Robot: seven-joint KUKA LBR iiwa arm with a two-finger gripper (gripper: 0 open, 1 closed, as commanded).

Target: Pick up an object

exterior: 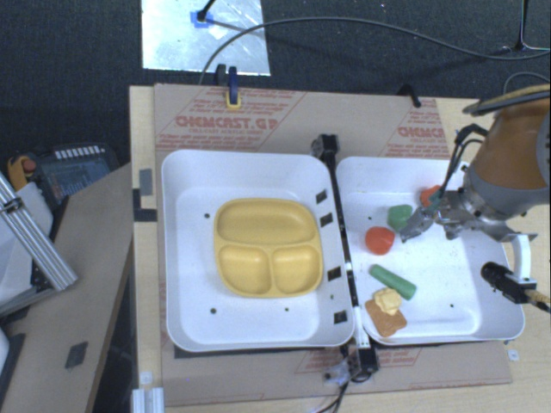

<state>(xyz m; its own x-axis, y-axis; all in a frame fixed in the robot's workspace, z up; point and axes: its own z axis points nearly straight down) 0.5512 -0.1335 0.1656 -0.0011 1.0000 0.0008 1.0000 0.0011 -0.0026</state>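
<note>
Tabletop (284,110): brown board, two white bins; dark floor behind.
Left bin (185,231): yellow tray (267,246).
Right bin (448,304): tomato (379,240), green pieces, sandwich.
Pincer (413,229): beside tomato, aperture unclear.

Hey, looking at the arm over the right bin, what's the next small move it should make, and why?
Probably a short drop straight down. The gripper hangs over the right white bin, its tip beside the small green rounded block and just above the red round ball, with nothing visibly between its fingers.
</note>
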